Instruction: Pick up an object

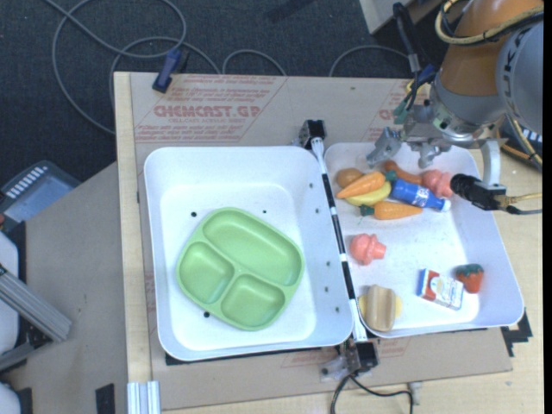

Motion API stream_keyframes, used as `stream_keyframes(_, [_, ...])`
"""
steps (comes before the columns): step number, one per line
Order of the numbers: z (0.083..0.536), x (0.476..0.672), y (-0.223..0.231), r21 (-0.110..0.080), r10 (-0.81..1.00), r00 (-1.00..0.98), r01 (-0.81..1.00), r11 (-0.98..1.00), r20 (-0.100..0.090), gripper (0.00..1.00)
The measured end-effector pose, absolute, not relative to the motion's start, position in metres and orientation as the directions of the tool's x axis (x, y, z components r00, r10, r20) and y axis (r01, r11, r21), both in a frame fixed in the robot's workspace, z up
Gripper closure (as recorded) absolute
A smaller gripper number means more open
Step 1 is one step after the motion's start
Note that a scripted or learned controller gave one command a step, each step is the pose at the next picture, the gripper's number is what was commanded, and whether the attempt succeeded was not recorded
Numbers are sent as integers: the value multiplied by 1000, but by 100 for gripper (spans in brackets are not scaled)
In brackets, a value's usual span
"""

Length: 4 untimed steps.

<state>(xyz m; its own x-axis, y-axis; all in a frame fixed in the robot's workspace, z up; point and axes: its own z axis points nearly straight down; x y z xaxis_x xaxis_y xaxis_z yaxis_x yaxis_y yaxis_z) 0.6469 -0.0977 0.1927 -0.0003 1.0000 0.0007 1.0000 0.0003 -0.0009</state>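
The toy carrot (363, 185) lies at the far end of the right bin (492, 270), touching a yellow banana (373, 197) and a blue marker (417, 195). The gripper (405, 151) hangs just above this cluster — fingers spread apart, gripping nothing. Nearer lie a pink toy (368, 247), a small carton (442, 288) and a strawberry (470, 277). The left bin (172, 179) holds a green divided plate (241, 267).

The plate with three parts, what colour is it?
Light green plate, seen in the camera view.
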Motion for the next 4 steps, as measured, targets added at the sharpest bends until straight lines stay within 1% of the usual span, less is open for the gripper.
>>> stream_keyframes(1, [148,635,-136,-3,1000,1,1000,-1,0,0])
stream_keyframes(2, [107,638,-152,12,1000,-2,1000,2,-7,0])
stream_keyframes(3, [103,646,-159,-8,1000,-5,1000,5,-5,0])
stream_keyframes(4, [103,647,-159,-7,1000,-6,1000,6,-6,0])
